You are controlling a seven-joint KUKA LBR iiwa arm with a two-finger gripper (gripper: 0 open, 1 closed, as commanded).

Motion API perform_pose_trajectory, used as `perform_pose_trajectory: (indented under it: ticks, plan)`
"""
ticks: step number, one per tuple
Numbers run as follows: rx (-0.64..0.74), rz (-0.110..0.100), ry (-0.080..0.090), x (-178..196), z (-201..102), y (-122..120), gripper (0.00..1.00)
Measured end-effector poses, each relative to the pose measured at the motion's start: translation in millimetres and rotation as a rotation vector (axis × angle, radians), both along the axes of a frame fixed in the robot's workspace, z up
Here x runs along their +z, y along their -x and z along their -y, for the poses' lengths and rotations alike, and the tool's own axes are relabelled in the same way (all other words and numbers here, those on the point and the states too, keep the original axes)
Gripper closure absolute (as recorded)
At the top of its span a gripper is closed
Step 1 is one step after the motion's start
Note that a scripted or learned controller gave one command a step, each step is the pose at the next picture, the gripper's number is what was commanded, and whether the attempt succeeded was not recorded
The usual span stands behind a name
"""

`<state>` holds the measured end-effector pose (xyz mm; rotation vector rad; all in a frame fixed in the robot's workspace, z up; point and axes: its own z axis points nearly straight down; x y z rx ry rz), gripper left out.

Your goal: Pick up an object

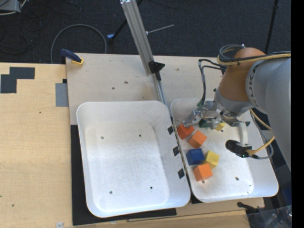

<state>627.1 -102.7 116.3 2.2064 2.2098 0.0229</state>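
1. You are looking down at a slant on two shallow white bins side by side; the left bin fills the centre of the view, and the right bin sits at about four o'clock from the view's centre.

2. The blocks to be picked all lie in the right bin, bunched against its left wall, probably where they slid to rest; an orange block is uppermost, a second orange block is just beside it at four o'clock, a blue block lies at six o'clock below that, a yellow block touches or nearly touches the blue one at three o'clock, and a third orange block lies lowest.

3. The grey arm reaches in from three o'clock, bent down over the bin's upper part; its gripper hangs just above and to the right of the uppermost orange block, which suggests that block or its neighbour is the target.

4. Whether the tool is released or clenched you cannot tell; cables and fittings crowd the wrist, and nothing is clearly seen between the fingers.

5. Judged from this, no block is lifted yet; the tight cluster may make a clean grasp awkward.
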Motion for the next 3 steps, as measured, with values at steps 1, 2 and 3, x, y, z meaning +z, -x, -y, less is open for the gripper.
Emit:
perform_pose_trajectory:
  ticks: [1, 2, 3]
  plan:
    - [0.000, 0.000, 0.000, 0.1, 0.0, 0.2, 0.00]
    - [0.001, -0.001, 0.000, -0.4, -0.2, 0.2, 0.00]
    - [0.001, 0.001, -0.001, -2.6, -0.9, 4.3, 0.00]
